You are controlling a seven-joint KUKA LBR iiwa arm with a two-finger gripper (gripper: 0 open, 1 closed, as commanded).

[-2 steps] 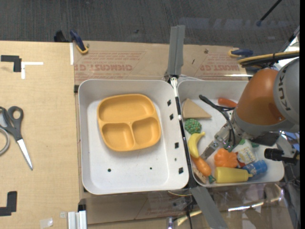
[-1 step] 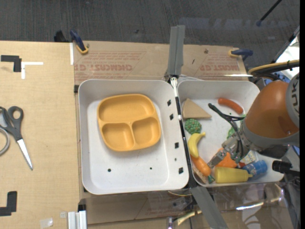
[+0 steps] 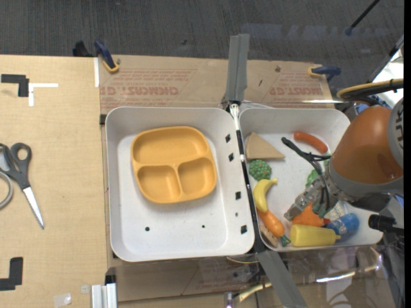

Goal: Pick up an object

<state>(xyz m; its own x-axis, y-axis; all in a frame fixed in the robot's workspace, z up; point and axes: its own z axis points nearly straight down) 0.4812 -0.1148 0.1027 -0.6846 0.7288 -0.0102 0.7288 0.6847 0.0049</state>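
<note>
Beneath gripper [image 3: 311, 205], orange toy [image 3: 309, 217].

Plate [image 3: 173, 164] in left bin [image 3: 122, 236]

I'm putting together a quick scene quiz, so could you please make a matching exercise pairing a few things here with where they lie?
Things:
1. divided yellow plate
2. scissors
3. banana
4. gripper

Places:
A. on the bench, left of both bins
B. in the left bin
C. low over the toys in the right bin
D. in the right bin, near the divider between the bins

Pairs: 1-B, 2-A, 3-D, 4-C
</note>
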